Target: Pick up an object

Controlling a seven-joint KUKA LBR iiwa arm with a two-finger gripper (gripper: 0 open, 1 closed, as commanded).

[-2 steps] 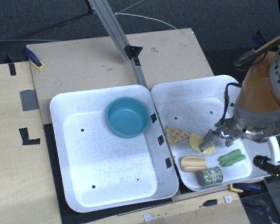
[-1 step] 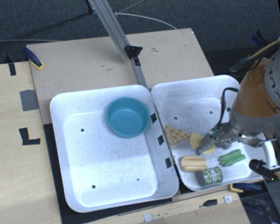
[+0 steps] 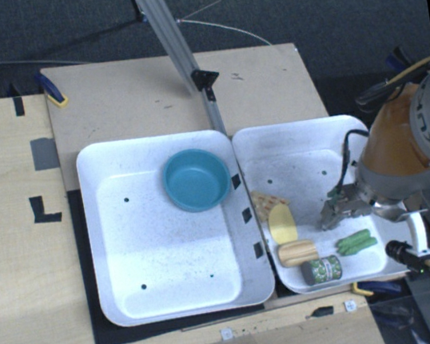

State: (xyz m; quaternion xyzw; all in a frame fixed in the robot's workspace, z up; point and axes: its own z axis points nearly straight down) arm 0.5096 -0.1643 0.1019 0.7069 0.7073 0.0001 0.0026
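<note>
In the right bin [image 3: 292, 147], my gripper [image 3: 334, 214] hangs low just above and to the left of a green pod-shaped toy [image 3: 355, 243]. To the gripper's left lie a pale yellow piece [image 3: 281, 224] and a tan cylinder [image 3: 297, 253] below it. A small green can [image 3: 325, 269] lies at the bin's front edge. A brown woven item [image 3: 267, 202] peeks out behind the yellow piece. I see nothing held by the gripper. The grey arm with its orange band [image 3: 392, 143] covers the bin's right side.
A blue bowl [image 3: 196, 179] stands at the back of the left bin [image 3: 122, 247]. A metal pole [image 3: 174, 40] slants down to the wall between the two bins. Cables and arm hardware crowd the right bin's outer corner [image 3: 417, 248].
</note>
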